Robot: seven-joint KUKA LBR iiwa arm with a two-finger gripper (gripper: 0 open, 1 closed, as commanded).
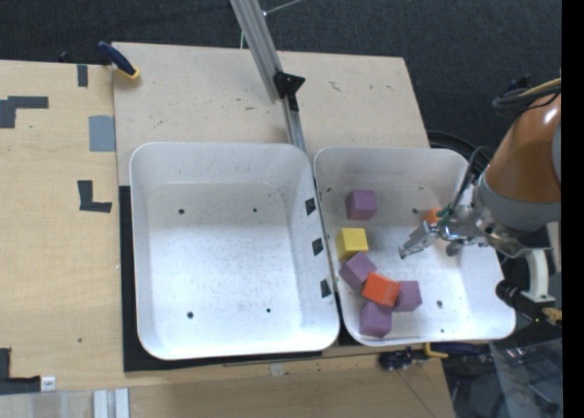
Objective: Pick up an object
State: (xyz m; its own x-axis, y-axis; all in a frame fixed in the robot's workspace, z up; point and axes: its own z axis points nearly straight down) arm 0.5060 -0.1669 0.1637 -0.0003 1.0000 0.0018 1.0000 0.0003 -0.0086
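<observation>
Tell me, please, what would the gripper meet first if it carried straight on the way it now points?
Probably the white floor of the right bin, then the orange block; the two-finger gripper points down-left toward it, though depth is unclear.

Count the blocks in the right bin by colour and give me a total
Purple blocks: 4
Yellow block: 1
Orange block: 1
Total: 6, all in the right bin.

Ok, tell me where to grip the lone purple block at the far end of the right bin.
Grip the purple block across two opposite flat sides, coming straight down from above. It sits apart from the yellow block and the bin wall, so there looks to be finger room on each side.
</observation>
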